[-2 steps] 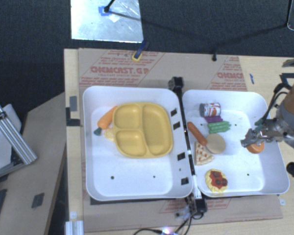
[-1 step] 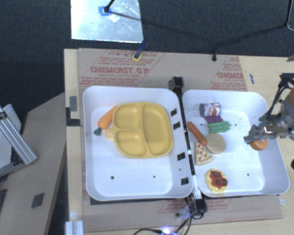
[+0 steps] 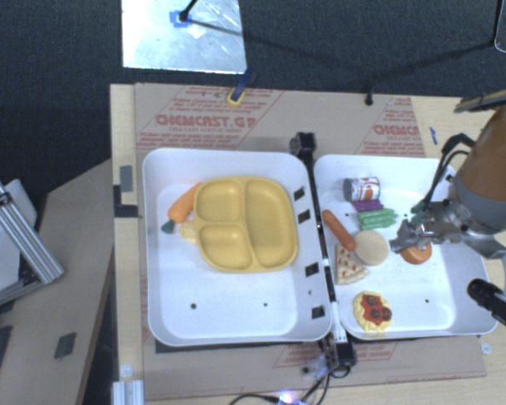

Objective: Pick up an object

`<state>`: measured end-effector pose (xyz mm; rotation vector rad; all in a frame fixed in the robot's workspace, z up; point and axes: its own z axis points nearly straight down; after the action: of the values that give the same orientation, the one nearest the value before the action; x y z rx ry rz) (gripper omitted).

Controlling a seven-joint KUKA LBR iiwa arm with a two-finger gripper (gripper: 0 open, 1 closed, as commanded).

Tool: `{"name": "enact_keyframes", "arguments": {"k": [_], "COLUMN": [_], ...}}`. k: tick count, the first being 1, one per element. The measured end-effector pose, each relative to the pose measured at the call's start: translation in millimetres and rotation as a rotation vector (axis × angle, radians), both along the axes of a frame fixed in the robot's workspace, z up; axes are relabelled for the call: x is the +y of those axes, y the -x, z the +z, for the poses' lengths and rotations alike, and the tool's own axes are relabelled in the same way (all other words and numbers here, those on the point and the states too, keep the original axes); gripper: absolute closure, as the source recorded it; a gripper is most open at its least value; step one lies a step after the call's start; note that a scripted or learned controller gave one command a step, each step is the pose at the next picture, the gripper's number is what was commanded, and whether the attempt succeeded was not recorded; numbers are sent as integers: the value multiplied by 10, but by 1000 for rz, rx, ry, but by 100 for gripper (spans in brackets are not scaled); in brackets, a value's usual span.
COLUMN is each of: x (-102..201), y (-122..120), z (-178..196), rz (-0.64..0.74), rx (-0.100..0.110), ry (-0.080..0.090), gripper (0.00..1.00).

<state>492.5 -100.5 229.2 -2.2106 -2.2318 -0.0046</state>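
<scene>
My gripper (image 3: 413, 240) hangs low over the right bin (image 3: 430, 310), right above a small orange-red round piece (image 3: 417, 255). Whether anything sits between its parts I cannot make out. To its left in the same bin lie a beige round bun (image 3: 371, 247), a green piece (image 3: 376, 218), a purple piece (image 3: 367, 203), a small red and white can (image 3: 362, 188), a sausage (image 3: 338, 229), a pizza slice (image 3: 349, 267) and a little plate of spaghetti (image 3: 373, 310).
The left bin (image 3: 177, 310) holds a yellow divided tray (image 3: 240, 224), with a carrot (image 3: 182, 203) against the tray's left rim. A black divider (image 3: 314, 226) runs between the bins. The arm's grey body and orange band fill the right side.
</scene>
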Motion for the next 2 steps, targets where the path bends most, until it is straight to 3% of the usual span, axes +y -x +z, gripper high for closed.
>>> {"name": "enact_keyframes", "arguments": {"k": [2], "x": [1026], "y": [-46], "z": [18], "rz": [1], "rx": [0], "ry": [0], "gripper": [100]}}
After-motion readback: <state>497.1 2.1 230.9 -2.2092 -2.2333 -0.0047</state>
